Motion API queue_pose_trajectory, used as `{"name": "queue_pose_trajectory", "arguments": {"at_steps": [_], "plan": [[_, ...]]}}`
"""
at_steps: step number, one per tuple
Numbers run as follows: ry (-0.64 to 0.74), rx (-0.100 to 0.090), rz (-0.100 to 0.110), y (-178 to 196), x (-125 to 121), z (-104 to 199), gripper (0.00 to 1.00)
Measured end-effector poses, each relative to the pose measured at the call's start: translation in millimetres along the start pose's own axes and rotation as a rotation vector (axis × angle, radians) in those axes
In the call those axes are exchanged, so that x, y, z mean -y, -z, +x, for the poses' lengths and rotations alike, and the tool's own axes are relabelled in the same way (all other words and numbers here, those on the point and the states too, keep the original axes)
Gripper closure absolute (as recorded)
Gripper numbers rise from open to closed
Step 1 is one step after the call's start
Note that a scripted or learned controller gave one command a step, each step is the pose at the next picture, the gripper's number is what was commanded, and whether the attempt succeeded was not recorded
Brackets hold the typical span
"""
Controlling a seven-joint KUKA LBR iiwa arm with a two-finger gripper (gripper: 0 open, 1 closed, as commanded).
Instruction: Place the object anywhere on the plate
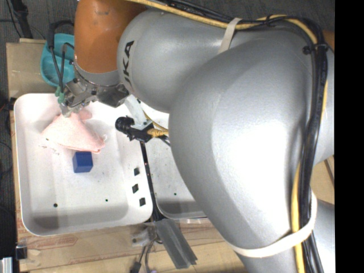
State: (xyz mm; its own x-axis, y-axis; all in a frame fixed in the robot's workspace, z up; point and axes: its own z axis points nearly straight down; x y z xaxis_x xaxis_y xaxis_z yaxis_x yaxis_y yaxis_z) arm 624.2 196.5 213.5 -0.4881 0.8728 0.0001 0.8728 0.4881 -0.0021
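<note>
A small blue cube, matte and sharp-edged, sits on the floor of the left shallow white plastic bin, touching the near edge of a thin, pale pink plate that lies towards the bin's far side. The smooth grey arm with its orange band leans over, gripper down at the plate's far edge; whether it's spread or pressed together, I cannot tell.

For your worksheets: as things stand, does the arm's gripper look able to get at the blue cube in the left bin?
Probably yes. The blue cube lies uncovered on the bin floor, just beside the pink plate, and the gripper hangs close above that plate with nothing between them.
</note>
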Motion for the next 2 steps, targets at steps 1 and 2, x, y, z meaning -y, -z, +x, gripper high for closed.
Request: {"name": "queue_pose_trajectory", "arguments": {"at_steps": [1,2], "plan": [[0.148,-0.001,0.004,-10.8,20.8,22.3,1.0],[0.065,0.001,0.0,-9.1,-2.3,-34.7,1.0]]}}
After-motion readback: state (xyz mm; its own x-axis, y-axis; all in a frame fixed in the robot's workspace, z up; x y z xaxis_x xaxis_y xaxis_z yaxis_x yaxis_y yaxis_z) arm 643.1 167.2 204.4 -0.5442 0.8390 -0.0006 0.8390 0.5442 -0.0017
